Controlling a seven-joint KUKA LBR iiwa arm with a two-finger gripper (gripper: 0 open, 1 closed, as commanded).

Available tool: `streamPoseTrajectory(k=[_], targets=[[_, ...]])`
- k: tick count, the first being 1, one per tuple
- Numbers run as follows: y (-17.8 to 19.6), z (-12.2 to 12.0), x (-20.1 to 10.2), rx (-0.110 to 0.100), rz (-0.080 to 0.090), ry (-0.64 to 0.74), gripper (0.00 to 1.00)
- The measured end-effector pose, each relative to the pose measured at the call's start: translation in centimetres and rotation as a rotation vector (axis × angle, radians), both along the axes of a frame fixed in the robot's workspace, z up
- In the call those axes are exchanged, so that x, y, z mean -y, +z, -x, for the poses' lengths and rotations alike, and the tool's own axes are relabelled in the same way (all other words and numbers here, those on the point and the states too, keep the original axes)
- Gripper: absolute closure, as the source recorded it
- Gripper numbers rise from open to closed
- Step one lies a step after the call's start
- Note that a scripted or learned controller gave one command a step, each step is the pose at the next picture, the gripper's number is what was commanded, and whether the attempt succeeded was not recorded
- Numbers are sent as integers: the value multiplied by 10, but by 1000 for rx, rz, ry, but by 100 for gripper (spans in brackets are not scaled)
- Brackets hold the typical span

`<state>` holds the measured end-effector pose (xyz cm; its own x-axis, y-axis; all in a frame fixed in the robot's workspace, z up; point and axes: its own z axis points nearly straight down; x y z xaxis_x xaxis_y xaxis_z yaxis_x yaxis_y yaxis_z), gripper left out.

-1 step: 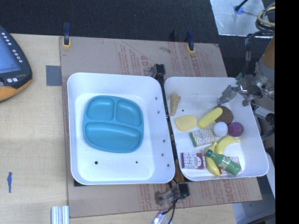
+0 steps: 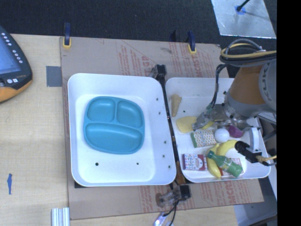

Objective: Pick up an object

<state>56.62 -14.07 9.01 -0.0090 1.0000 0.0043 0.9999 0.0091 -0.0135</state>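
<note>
We are observing the arm (image 2: 251, 86) reaching in from the right, angling down over the right bin (image 2: 188, 84). The gripper (image 2: 206, 120) is hanging just above the yellow piece (image 2: 186, 124); its opening cannot be determined. The banana (image 2: 220, 155) is lying in the bin's near half, long axis running diagonally, beside the green bottle (image 2: 228, 164).
</note>
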Motion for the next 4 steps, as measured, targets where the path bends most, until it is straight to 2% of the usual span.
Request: streamPoseTrajectory(k=[1,2,3,4], targets=[[51,-95,-30,23,5,0,0],[1,-69,19,10,6,-7,0],[14,-71,18,12,6,-3,100],[107,-92,-54,18,3,0,100]])
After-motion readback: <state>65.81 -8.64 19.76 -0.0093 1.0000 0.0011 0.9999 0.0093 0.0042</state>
